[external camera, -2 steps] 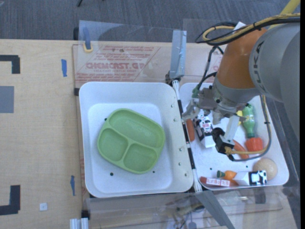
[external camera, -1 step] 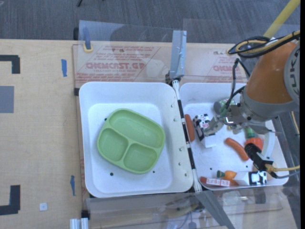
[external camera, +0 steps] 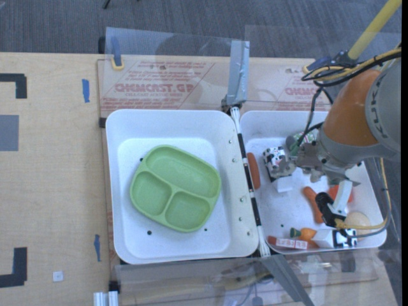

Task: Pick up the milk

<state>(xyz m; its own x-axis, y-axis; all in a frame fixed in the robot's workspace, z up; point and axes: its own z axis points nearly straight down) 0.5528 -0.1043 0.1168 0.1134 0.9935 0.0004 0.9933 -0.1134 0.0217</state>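
Observation:
The milk (external camera: 275, 160) is a small carton with black and white cow patches, in the right bin (external camera: 255, 129) near its left wall. My gripper (external camera: 291, 166) reaches in from the right and hangs right beside the carton, its tip against or just over the carton's right side. I cannot tell whether the carton is between the fingers. A small white block (external camera: 284, 185) shows just below the carton.
A red sausage (external camera: 254, 170) lies along the right bin's left wall. A carrot (external camera: 312, 202), a beige egg-like piece (external camera: 357, 220) and a red packet (external camera: 286, 242) lie toward the bin's front. A green divided plate (external camera: 175, 187) sits in the left bin (external camera: 121, 171).

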